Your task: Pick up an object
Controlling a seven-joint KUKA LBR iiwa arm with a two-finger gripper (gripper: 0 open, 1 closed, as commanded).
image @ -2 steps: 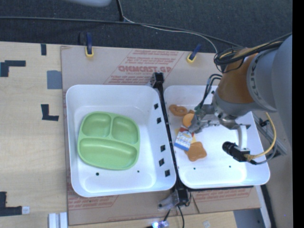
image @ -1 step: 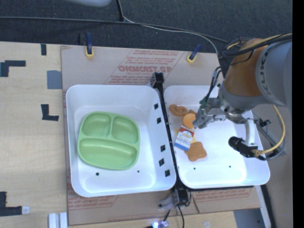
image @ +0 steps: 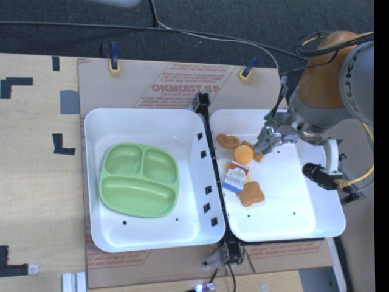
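A pale green divided plate [image: 139,180] lies in the white left bin [image: 97,126], an orange ball [image: 244,154] and tan pieces [image: 251,194] in the white right bin [image: 316,215].

Two white bins are sitting side by side on a brown board. The left bin [image: 97,181] is carrying a green divided plate [image: 139,179], lying toward its left wall. The right bin [image: 304,215] is carrying a cluster near its left wall: a brown pretzel-shaped piece [image: 228,141] toward the far edge, an orange ball [image: 244,154] just beside it, a small printed carton [image: 236,177] below, and a tan cookie-like piece [image: 251,194] touching the carton's near corner. The gripper [image: 265,143] is hanging just right of the ball.
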